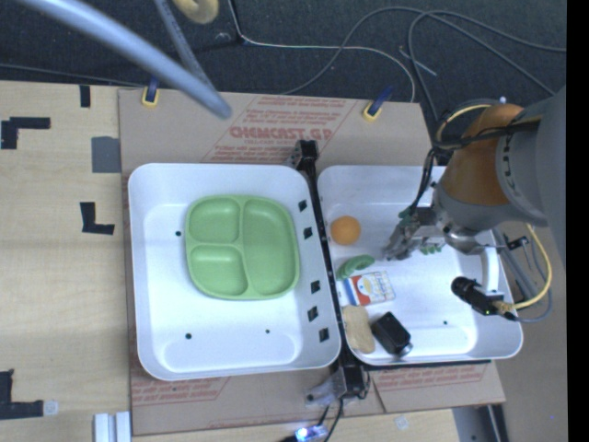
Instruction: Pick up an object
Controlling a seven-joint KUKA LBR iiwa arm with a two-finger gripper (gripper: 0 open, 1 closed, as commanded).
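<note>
Hand low in right bin, open floor beside orange ball

Single fixed camera above bench, angled down on both bins.

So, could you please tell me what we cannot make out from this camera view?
- Gripper: too small and blurred to tell whether its fingers are open or shut.
- Card: print too small to read.
- Green item: too small to identify.
- Right bin: far side hidden by the arm.
</note>
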